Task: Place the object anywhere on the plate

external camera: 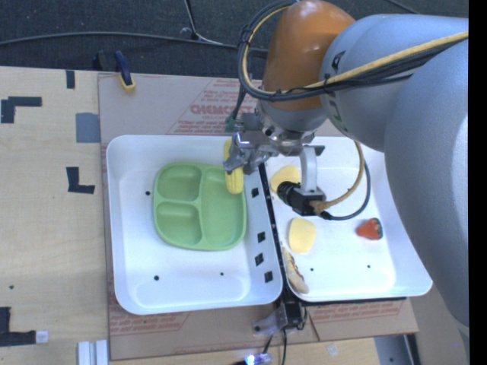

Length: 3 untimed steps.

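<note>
A green divided plate (199, 206) lies in the left white bin (129, 226). My gripper (237, 160) hangs over the plate's right edge, next to the wall between the bins. A yellow corn cob (234, 175) stands upright between its fingers, its lower end just above the plate's rim. The grey arm with its orange band comes in from the upper right and hides the top of the right bin.
The right bin (396, 272) holds a yellow piece (285, 177), a pale yellow lemon-like piece (302, 235), a red strawberry (370, 229) and a brownish item (295, 274) by the divider. A black cable loops over that bin. A blue-and-yellow clamp (124, 72) sits at the board's back left.
</note>
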Motion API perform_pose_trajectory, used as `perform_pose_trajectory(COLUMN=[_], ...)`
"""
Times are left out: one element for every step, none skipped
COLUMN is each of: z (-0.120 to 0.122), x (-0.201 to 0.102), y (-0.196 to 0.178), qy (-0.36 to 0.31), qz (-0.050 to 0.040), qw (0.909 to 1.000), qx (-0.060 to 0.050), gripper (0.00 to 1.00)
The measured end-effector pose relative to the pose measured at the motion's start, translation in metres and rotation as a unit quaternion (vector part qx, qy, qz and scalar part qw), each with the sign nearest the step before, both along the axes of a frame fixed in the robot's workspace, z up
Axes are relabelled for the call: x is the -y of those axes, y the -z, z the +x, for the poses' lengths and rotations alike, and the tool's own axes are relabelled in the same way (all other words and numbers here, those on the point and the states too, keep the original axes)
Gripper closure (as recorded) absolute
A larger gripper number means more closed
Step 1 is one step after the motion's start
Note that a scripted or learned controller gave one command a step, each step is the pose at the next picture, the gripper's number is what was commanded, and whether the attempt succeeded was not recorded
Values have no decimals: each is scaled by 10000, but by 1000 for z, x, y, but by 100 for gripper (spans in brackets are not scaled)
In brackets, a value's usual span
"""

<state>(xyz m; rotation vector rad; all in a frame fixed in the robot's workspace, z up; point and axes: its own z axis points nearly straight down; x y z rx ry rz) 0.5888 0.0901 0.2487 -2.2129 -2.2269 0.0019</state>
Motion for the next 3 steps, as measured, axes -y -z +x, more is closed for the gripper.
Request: perform_pose_trajectory(z=[-13,-26,-25], x=[-45,-97,-95], y=[22,35,34], qy=[9,1,18], qz=[-7,-7,-11], qw=[10000,10000,10000], qx=[-7,-12,-6], gripper=[100,100,0])
